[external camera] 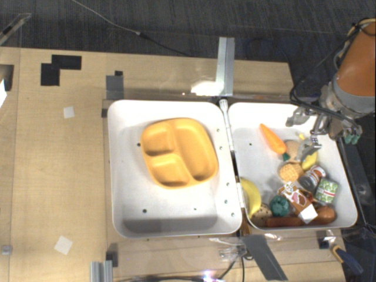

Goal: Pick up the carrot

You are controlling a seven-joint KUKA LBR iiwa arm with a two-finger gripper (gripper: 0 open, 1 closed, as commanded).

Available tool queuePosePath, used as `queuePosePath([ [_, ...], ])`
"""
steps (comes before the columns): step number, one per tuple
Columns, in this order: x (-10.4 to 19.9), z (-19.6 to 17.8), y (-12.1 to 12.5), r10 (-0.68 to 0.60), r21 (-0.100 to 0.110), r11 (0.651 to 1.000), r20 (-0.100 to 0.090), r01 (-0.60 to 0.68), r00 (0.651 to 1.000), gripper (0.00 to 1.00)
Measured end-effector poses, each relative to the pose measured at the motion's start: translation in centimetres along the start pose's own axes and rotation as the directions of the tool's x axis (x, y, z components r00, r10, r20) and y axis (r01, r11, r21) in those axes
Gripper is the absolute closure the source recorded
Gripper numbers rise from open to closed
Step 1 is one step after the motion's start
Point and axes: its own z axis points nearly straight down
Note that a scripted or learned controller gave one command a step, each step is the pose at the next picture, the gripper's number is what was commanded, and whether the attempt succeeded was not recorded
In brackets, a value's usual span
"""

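The carrot [272, 138] is orange with a green stub at its lower end. It lies slantwise on the floor of the right bin [249, 119], in the upper left part. My gripper [311, 146] hangs over the same bin, to the right of the carrot and apart from it, above a heap of toy food. The arm's orange band [358, 69] is at the right edge of the view. Nothing can be seen held in the gripper.
The left bin [126, 157] holds a yellow divided plate [176, 151]. In the right bin's lower half lie a banana [252, 195], a waffle-like piece [288, 171], a green can [327, 191], a sausage [282, 221] and several other toys. A metal post [225, 63] stands behind the bins.
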Motion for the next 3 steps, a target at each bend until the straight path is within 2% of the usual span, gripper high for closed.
queuePosePath([
  [1,-1.2,13.9,-0.2,-0.017,0.002,1.000,0.009,0.017,1.000,0.00],
  [2,-2.8,14.0,2.1,-0.025,0.001,1.000,0.005,0.025,1.000,0.00],
  [3,-3.2,12.6,2.2,-0.031,0.001,1.000,0.015,0.031,0.999,1.00],
])
